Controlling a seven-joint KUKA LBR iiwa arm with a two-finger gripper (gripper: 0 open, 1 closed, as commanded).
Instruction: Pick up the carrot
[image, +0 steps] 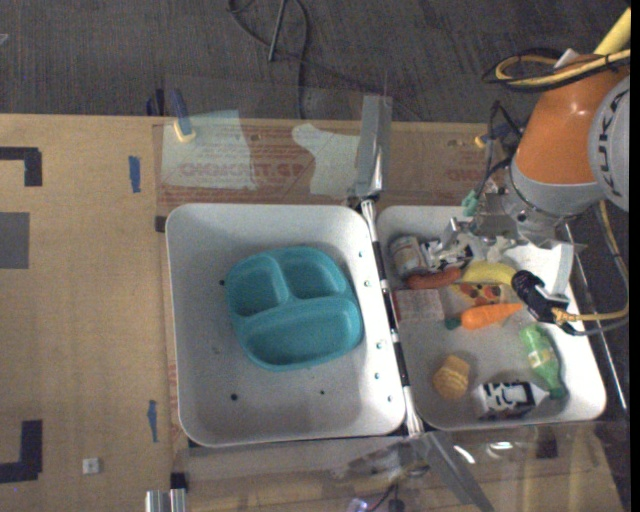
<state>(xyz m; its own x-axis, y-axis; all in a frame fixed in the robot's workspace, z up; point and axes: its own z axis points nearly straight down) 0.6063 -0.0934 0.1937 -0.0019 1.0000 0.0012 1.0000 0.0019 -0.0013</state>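
The carrot (487, 316) is orange with a green tip. It lies on its side near the middle of the right bin (580, 405). My gripper (453, 243) hangs over the back of that bin, above a red sausage (433, 279) and next to a metal can (404, 255). It is up and to the left of the carrot and apart from it. Nothing shows in its grasp. The grey and orange arm (560, 140) reaches in from the upper right.
A yellow banana (488, 271) lies just behind the carrot. A green bottle (543, 360), a round tan biscuit (451, 376) and a black-and-white packet (505, 397) sit toward the front. The left bin (200, 400) holds a teal divided plate (292, 305).
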